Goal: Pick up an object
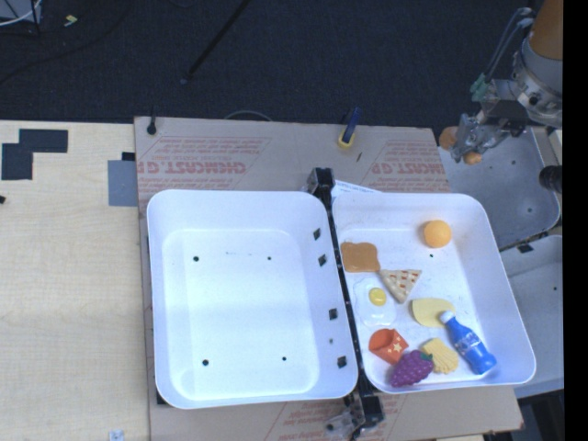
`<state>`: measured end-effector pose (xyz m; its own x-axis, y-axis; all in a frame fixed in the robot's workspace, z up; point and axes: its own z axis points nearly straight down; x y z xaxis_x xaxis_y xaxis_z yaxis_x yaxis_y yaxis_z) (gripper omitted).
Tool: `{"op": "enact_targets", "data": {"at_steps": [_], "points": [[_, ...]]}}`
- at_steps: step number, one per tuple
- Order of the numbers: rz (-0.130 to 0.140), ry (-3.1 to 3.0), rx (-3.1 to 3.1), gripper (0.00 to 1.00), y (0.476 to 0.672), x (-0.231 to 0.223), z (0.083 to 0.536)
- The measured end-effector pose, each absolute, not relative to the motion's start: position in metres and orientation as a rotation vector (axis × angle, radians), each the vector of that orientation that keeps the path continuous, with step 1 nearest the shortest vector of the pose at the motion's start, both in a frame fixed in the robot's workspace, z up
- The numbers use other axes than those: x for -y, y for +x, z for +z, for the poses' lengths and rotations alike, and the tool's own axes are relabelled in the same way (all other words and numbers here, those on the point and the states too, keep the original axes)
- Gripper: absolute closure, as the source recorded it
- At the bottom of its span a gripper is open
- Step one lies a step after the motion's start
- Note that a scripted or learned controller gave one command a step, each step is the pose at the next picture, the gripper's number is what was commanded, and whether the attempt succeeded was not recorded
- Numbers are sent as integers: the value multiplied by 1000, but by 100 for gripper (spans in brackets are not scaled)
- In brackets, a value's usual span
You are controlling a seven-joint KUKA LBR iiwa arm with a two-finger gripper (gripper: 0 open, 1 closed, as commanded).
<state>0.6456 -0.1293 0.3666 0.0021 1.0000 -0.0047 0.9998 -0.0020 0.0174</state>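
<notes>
End effector [470, 145]: grip state unclear | round orange [436, 233] | glossy blue bottle [468, 343]

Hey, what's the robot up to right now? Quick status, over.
Gripper up beyond the right bin's far corner, outside it. Orange ball and blue bottle lying in that bin, untouched. Nothing between gripper and bin.

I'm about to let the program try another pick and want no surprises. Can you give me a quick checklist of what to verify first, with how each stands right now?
1. Gripper clear of both bins: ok, it hangs above the bench beyond the right bin's far corner.
2. Gripper free of any load: cannot tell, something orange sits at its tip.
3. Objects available in the right bin: ok.
4. An isolated target: ok, the orange ball lies apart from the rest.
5. Clutter risk: not ok, the blue bottle, grapes and yellow pieces crowd the near corner.
</notes>
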Motion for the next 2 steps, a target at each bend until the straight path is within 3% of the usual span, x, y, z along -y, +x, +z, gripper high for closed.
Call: {"op": "enact_targets", "data": {"at_steps": [1,2], "points": [[10,2215,-2212,100,644,150,483],[4,2215,-2222,100,644,156,542]]}}
